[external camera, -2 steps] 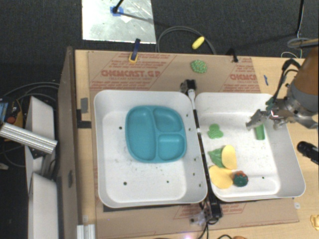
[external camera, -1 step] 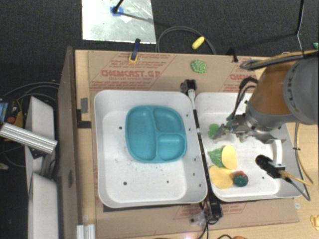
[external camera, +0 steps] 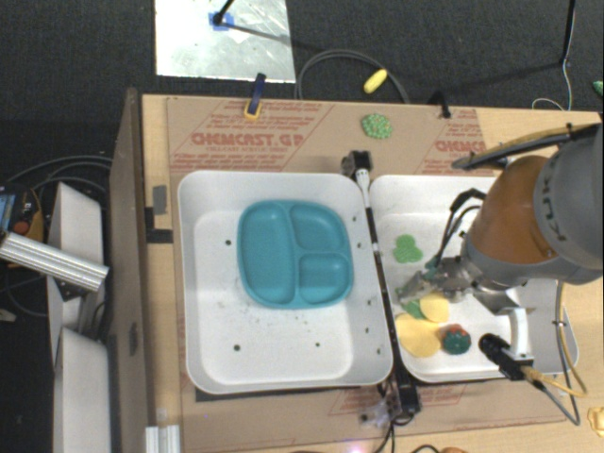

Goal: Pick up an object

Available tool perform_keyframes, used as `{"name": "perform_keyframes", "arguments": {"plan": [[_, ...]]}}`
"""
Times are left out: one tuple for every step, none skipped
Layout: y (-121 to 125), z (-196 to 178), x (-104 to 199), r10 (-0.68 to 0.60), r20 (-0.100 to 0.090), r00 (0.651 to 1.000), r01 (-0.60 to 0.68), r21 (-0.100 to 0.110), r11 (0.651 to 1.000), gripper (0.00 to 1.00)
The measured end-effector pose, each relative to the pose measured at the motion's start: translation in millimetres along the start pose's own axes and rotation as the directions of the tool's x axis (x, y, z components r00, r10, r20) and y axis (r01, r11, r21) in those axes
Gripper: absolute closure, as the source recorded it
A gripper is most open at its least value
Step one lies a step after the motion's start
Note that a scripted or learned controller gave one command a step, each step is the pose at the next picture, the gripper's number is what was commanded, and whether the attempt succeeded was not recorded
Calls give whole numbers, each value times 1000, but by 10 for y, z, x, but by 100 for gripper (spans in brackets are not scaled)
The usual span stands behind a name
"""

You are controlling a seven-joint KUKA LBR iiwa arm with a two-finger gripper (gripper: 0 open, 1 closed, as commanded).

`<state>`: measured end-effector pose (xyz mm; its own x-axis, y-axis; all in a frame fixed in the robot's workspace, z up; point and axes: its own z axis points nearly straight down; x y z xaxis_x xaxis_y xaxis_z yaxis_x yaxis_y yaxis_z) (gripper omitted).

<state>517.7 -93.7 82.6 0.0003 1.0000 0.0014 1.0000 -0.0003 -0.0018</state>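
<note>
My gripper (external camera: 422, 287) is low in the right bin (external camera: 415, 201), near its left wall, on the grey arm with the orange band that comes in from the right. Just below it lies a small yellow piece (external camera: 436, 309), touching or nearly touching it. A larger yellow piece (external camera: 419, 339) lies nearer the bin's front. Beside that sits a dark green and red object (external camera: 457, 340). A small green bumpy piece (external camera: 408, 248) lies above and left of the gripper. I see nothing lifted off the bin floor.
The left bin (external camera: 203, 281) holds a teal divided plate (external camera: 294, 253). A ridge (external camera: 375, 253) separates the two bins. Another green bumpy piece (external camera: 377, 125) lies on the cardboard behind the bins, and a yellow item (external camera: 376, 81) lies beyond it.
</note>
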Motion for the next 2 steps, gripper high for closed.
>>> {"name": "perform_keyframes", "arguments": {"plan": [[-130,-20,5,0,1,1000,0,-3,1000,0],[-109,-136,8,-2,1,1000,2,-8,1000,100]]}}
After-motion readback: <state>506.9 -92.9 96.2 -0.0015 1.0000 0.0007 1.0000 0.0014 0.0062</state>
